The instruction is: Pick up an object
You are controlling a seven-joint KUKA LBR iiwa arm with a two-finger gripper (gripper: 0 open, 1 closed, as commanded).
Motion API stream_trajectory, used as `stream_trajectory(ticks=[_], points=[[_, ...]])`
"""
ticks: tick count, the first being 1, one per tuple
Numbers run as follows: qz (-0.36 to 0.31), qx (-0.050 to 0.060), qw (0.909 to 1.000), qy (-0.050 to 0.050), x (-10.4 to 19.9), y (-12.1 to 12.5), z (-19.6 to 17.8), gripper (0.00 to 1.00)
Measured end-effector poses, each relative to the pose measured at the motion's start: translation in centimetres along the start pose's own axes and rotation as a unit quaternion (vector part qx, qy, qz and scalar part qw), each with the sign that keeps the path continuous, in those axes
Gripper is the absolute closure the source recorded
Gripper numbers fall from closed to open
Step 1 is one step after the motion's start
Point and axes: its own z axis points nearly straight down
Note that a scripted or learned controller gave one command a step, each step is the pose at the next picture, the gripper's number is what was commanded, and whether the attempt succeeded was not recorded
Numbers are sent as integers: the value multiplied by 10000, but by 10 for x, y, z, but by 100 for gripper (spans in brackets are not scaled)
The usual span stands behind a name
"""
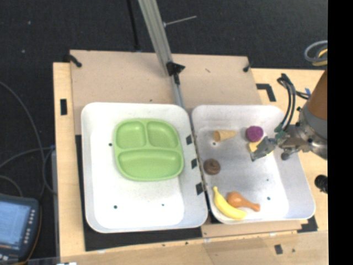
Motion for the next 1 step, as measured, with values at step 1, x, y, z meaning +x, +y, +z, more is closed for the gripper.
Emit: stream_trajectory(ticks=[1], points=[[10,-3,10000,-1,0,0,0,0]])
